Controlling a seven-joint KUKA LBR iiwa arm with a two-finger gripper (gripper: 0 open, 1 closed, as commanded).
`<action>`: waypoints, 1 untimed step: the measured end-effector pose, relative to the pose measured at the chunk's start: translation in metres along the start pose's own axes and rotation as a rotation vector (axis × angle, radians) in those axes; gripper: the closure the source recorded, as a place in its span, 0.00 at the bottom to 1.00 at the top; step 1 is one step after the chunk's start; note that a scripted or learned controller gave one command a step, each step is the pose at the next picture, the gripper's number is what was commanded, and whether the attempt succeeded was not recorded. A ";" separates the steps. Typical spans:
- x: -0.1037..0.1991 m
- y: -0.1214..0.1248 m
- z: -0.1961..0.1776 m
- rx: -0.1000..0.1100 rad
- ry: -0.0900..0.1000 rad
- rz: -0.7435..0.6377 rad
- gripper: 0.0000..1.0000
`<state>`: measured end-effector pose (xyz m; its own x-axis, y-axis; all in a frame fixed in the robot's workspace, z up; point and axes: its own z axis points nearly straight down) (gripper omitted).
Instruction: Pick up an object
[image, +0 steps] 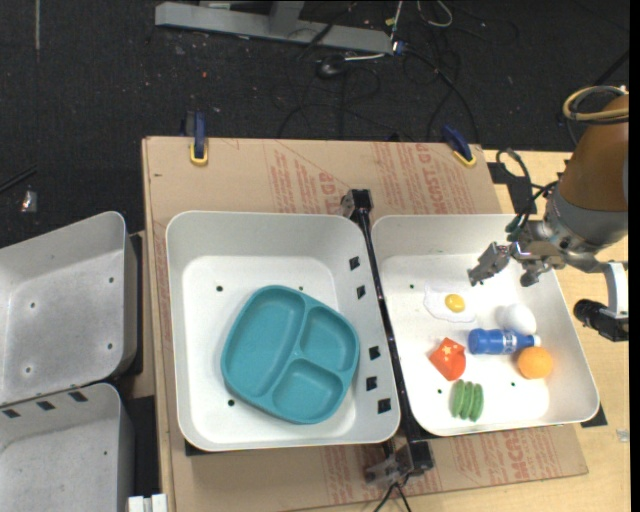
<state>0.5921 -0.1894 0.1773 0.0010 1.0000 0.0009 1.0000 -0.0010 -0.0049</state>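
1. You are looking down at a slant on a bench topped with a sheet of brown cardboard (300, 170), which carries two shallow white bins side by side.
2. The left bin (200, 250) holds a teal divided plate (290, 352) with three compartments, lying flat near the middle of the bin floor.
3. The right bin (420, 240) holds five small items gathered in its near right part.
4. A toy fried egg (449, 303), white with a yellow yolk, lies farthest back among them.
5. Just in front and to the right of the egg, a small blue bottle (495, 342) lies on its side, with a white rounded piece (516, 318) touching its upper edge.
6. A red block (449, 358) sits left of the bottle, and an orange ball (535, 363) sits at the bottle's right end.
7. A green ridged toy (466, 399) lies nearest you, in front of the red block.
8. Your arm (598, 170) comes in from the right, grey with an orange band.
9. Its gripper (490, 265) hangs above the back right part of the right bin, behind the egg and apart from every item.
10. The gripper carries nothing; you cannot tell from here how far it is spread.
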 end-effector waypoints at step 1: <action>0.009 0.001 0.060 0.000 0.001 -0.003 0.00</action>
<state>0.5925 -0.1803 0.1169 -0.0018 1.0000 0.0015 1.0000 0.0018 -0.0052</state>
